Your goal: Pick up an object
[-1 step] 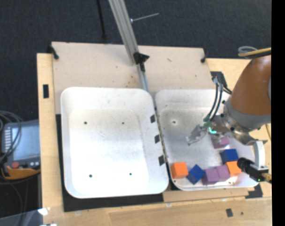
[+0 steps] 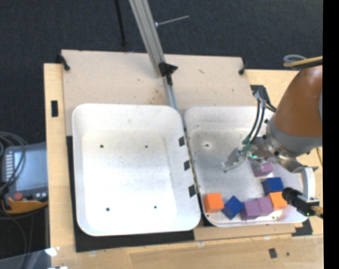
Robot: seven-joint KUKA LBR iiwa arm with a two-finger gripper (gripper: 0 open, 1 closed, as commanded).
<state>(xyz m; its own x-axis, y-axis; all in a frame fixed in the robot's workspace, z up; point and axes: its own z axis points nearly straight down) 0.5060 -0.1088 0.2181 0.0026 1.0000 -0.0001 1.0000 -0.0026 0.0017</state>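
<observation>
Blocks crowd right bin front edge.

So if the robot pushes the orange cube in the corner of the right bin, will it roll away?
Probably not. The small orange cube has flat faces, so it would likely slide, not roll. It sits against the white right bin's wall beside a small blue cube, which may block it. It looks solid and stiff, and probably light, so the gripper could likely lift it easily.

We see the gripper reaching into the right bin, hanging above its bare middle. Along that bin's near edge lie an orange cube, a blue cube and purple blocks; the left bin sits beside it.
</observation>
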